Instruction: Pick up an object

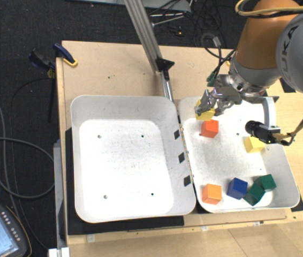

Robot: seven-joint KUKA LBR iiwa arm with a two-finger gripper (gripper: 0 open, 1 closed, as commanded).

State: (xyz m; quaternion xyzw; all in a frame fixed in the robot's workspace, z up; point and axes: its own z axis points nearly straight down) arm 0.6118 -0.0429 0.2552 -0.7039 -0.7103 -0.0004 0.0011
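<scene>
Gripper [211,105] hung over the right white plastic bin's [285,194] far-left corner, fingers closed around a small yellow block [205,114]; the red-orange cube [210,128] lay just beneath and nearer the camera.

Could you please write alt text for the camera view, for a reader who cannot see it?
The gripper holds a yellow block above the far end of the right bin, just over an orange-red block. That bin also holds another yellow block, an orange block, a blue block and two green blocks.
</scene>
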